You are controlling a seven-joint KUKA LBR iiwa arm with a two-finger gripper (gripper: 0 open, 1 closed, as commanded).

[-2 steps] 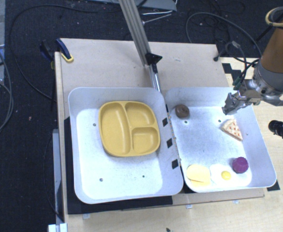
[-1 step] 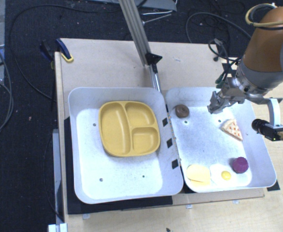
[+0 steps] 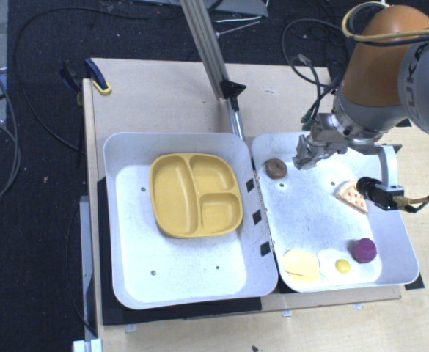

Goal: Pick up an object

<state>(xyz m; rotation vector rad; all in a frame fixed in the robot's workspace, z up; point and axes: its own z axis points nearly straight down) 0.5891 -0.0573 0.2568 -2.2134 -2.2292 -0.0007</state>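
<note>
My gripper (image 3: pixel 307 157) hangs over the far part of the right bin (image 3: pixel 313 218), just right of a small brown round object (image 3: pixel 276 169) lying near the bin's far left corner. Nothing shows between its fingers. A pizza slice toy (image 3: pixel 350 196) lies at the bin's right side. Along the near edge sit a pale yellow round piece (image 3: pixel 301 263), a fried egg toy (image 3: pixel 336 264) and a purple ball (image 3: pixel 364 250).
A yellow divided plate (image 3: pixel 196 194) rests in the left bin (image 3: pixel 133 270). A metal pole (image 3: pixel 207 42) slants up from between the bins at the far side. The bench edge runs close in front of both bins.
</note>
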